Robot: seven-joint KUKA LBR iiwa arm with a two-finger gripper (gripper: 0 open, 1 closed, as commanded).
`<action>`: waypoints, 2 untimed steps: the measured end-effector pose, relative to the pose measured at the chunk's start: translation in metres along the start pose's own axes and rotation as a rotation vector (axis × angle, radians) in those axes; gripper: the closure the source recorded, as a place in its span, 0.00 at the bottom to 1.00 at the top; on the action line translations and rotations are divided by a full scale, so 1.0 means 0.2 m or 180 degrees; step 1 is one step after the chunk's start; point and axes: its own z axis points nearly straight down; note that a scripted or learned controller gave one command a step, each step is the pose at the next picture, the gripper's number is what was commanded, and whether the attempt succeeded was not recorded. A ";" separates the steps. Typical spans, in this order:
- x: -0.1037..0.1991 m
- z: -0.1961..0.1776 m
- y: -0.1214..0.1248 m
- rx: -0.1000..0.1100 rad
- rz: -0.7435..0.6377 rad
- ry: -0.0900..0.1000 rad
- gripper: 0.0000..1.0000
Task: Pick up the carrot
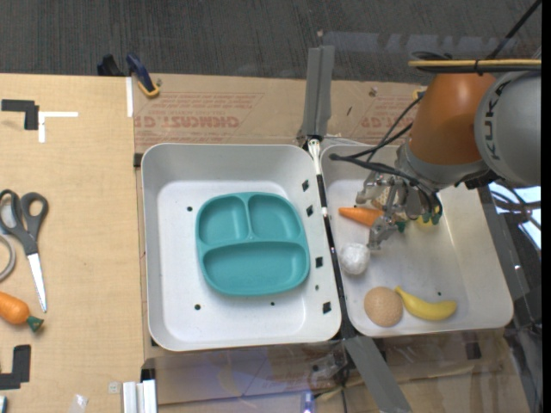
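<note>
An orange carrot (355, 216) lies in the right bin (469, 269), near its left wall, with the pointed tip toward the left. My gripper (385, 224) hangs right at the carrot's thick end and covers it. The grey arm with its orange band (448, 119) reaches in from the upper right. A second carrot (12, 309) with a green stub lies on the wooden bench far to the left, outside both bins.
The right bin also holds a white ball (354, 258), a tan egg-shaped thing (383, 306) and a banana (428, 305). A teal divided plate (252, 243) sits in the left bin (164, 231). Scissors (27, 239) lie on the bench at left.
</note>
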 end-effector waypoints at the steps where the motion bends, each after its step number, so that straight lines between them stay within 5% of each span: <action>1: -0.01 -0.05 0.00 0.0007 -0.0011 -0.0015 1.00; 2: -0.01 -0.05 0.00 0.0006 -0.0009 -0.0015 0.00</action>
